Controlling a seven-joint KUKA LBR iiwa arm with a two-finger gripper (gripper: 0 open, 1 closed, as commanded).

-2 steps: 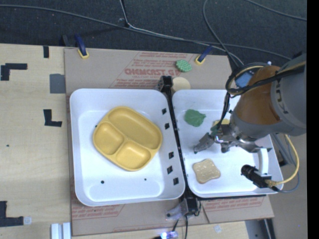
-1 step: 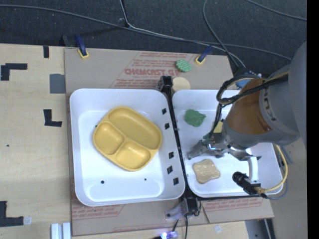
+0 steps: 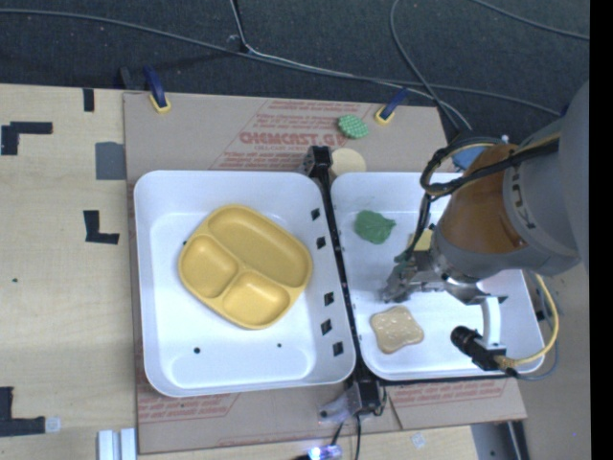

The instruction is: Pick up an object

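The one legible marking is red printing on the brown cardboard sheet [image 3: 278, 127] that lies under the two white bins. At about twelve o'clock from the left bin [image 3: 153, 199], large red capitals seem to read "CHEMCAST". Smaller red lines above and below that word are too blurred to read.

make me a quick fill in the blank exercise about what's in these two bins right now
The yellow divided plate lies in the ____ bin.
The plate has ____ compartments.
The green piece lies in the right bin, ____ the tan piece in this view.
The gripper hangs over the ____ bin.

Missing words: left; three; above; right
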